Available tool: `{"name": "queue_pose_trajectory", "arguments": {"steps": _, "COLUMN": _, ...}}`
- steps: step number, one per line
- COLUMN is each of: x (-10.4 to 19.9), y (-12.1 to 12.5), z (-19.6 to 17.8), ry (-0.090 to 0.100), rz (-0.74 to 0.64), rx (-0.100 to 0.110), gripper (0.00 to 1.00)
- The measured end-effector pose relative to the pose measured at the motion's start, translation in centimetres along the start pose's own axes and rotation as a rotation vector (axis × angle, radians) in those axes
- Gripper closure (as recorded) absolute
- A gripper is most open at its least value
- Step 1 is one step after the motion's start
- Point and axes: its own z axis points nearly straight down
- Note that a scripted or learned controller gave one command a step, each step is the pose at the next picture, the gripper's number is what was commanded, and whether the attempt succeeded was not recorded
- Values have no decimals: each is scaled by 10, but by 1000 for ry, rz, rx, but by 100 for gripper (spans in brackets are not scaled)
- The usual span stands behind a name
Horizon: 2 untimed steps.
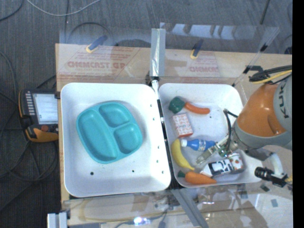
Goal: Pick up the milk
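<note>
The milk (226,166), a small white carton with black patches, lies on its side in the right bin (223,91) near the front right corner. My gripper (213,153) hangs low over that bin, just up and left of the carton, between it and a white bottle with blue ends (195,144). Whether it touches either one is unclear. The grey and orange arm (266,118) reaches in from the right and hides the bin's right wall.
Also in the right bin are a banana (180,155), a carrot (199,177) at the front, another carrot (197,109), a green piece (177,104) and a pink box (182,125). The left bin (76,175) holds a teal divided plate (110,132).
</note>
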Motion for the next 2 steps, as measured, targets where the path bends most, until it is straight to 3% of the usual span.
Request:
{"name": "queue_pose_trajectory", "arguments": {"steps": 1, "x": -22, "y": -10, "z": 1, "ry": 8, "rz": 195, "rx": -2, "gripper": 0}}
{"name": "queue_pose_trajectory", "arguments": {"steps": 2, "x": 2, "y": 0, "z": 0, "ry": -2, "rz": 7, "rx": 1, "gripper": 0}}
